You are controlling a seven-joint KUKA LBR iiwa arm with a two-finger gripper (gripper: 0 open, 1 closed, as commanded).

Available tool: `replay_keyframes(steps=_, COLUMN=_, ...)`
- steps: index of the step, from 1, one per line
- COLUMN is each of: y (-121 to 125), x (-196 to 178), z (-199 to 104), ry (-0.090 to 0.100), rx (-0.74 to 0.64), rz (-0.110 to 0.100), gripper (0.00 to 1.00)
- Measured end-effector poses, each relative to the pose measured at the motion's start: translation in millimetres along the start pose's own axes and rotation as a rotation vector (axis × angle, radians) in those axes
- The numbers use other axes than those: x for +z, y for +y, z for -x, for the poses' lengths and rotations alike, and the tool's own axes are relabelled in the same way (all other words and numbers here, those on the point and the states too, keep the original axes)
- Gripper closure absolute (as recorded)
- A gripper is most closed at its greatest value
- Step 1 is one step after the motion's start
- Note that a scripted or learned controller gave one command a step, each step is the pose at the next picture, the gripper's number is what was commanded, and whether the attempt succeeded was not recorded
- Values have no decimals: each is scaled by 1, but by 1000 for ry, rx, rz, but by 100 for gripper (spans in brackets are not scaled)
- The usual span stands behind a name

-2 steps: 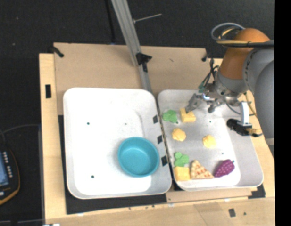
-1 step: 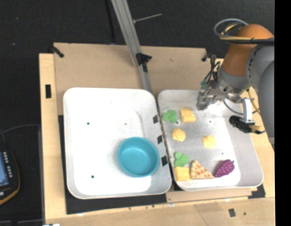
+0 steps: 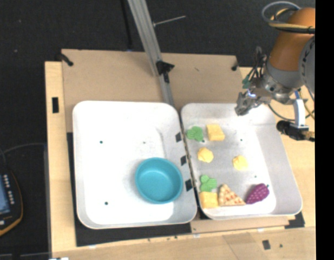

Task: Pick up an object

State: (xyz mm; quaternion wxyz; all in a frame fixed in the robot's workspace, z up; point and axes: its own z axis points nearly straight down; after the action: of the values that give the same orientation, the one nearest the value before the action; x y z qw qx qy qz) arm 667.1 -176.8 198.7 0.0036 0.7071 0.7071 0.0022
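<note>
The right bin (image 3: 275, 145) holds several small toy foods: a yellow block (image 3: 215, 132), a green piece (image 3: 195, 134), two yellow lumps (image 3: 205, 155) (image 3: 240, 162), a second green piece (image 3: 208, 183), a yellow cube (image 3: 208, 200), a pizza slice (image 3: 229, 196) and purple grapes (image 3: 257, 193). My gripper (image 3: 243, 106) hangs over the back edge of this bin, up and to the right of the yellow block, with nothing seen in it.
A blue bowl (image 3: 158, 179) sits in the left bin (image 3: 102, 129) near its front right. A slanted metal pole (image 3: 148, 37) rises behind the bins. A handheld pendant (image 3: 4, 196) lies at the far left.
</note>
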Motion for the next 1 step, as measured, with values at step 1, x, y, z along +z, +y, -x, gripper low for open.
replay_keyframes(steps=1, y=1, x=-28, z=1, ry=1, rx=-2, rz=-3, gripper=100)
